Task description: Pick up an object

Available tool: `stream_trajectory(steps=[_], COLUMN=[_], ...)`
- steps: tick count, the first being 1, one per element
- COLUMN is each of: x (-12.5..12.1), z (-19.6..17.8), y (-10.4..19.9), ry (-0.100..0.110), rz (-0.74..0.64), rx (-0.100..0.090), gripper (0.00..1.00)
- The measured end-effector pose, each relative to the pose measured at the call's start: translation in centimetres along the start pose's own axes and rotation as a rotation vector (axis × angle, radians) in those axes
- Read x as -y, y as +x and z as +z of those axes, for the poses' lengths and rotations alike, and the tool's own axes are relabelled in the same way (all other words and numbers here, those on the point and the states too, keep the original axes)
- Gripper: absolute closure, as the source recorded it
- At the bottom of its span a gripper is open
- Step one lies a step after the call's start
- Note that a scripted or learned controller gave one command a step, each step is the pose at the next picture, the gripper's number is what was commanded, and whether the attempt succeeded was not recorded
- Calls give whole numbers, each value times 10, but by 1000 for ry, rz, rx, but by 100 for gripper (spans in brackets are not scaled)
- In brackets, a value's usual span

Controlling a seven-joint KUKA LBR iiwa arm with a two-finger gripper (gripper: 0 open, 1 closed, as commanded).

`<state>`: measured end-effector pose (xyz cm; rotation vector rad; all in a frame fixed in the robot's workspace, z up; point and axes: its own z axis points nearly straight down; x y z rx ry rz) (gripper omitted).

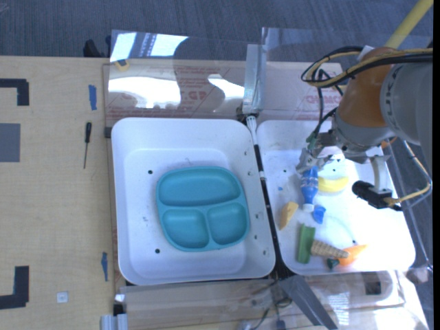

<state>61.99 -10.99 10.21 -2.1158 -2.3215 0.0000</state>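
The right bin (402, 253) holds several small toys. A blue bottle-shaped toy (310, 188) lies near the bin's middle left, with a small blue piece (318, 215) just below it. A white and yellow figure (335, 177) sits beside them on the right. My gripper (311, 160) hangs low at the upper end of the blue toy and left of the figure, and the grey arm with its orange band (361, 102) reaches in from the upper right. Whether it touches the blue toy I cannot make out.
A yellow piece (287, 214), a green block (305, 243), a tan cone (328, 251) and an orange piece (352, 253) lie toward the right bin's front. The left bin (130, 184) holds a teal divided plate (201, 207). A black part (371, 194) and cables hang by the arm.
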Motion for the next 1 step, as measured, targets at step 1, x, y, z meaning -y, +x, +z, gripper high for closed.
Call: stream_trajectory(steps=[1], x=[-26], z=[-99], y=[69], ry=[-8], rz=[-88], rx=[0], gripper=[100])
